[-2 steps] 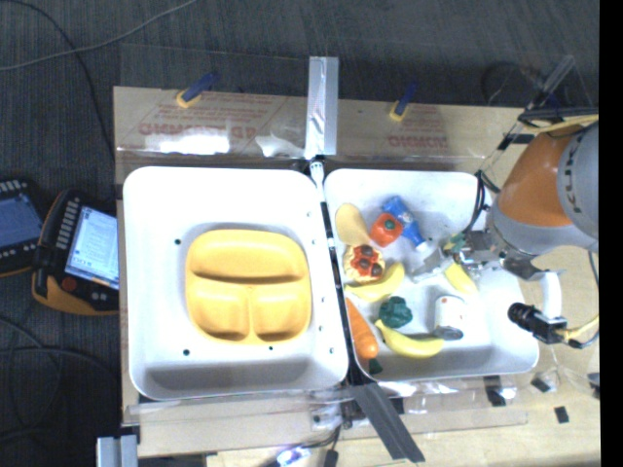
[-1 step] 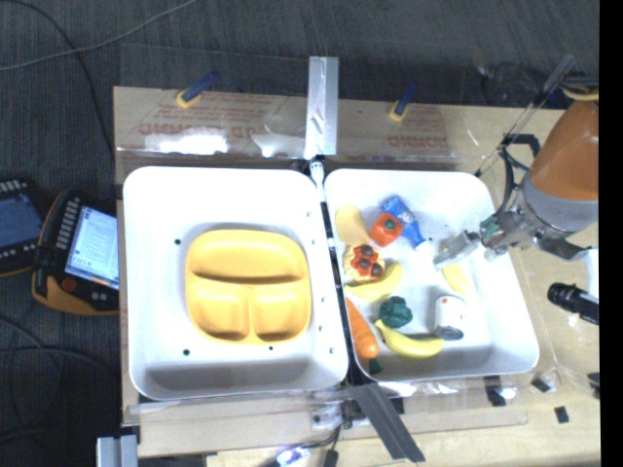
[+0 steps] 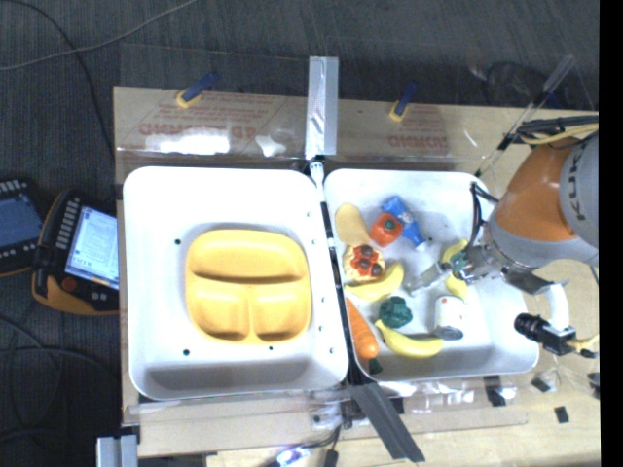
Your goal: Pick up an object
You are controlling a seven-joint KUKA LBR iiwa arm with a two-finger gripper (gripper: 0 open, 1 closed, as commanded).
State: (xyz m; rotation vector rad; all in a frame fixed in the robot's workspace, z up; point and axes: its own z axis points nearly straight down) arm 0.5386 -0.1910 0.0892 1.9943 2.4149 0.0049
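The right bin point(image 3: 506, 358) holds several toy foods. Among them are a yellow oval piece point(image 3: 350, 224), a blue item point(image 3: 402, 216), an orange pepper point(image 3: 386, 229), a red piece point(image 3: 365, 259) on a small banana point(image 3: 382, 280), a green piece point(image 3: 394, 311), a larger banana point(image 3: 410, 344), a carrot point(image 3: 361, 332) by the left wall and a white cup point(image 3: 448, 311). My gripper point(image 3: 444, 274) is low in the bin's right half, just above the white cup. A yellow-green piece point(image 3: 455, 254) lies against its upper side. Nothing can be seen held.
The left bin point(image 3: 156, 261) holds a yellow divided tray point(image 3: 248, 282). The orange-banded arm point(image 3: 545, 212) comes in over the right bin's right wall. A handheld pendant point(image 3: 78, 251) lies left of the bench, with cables at the right edge.
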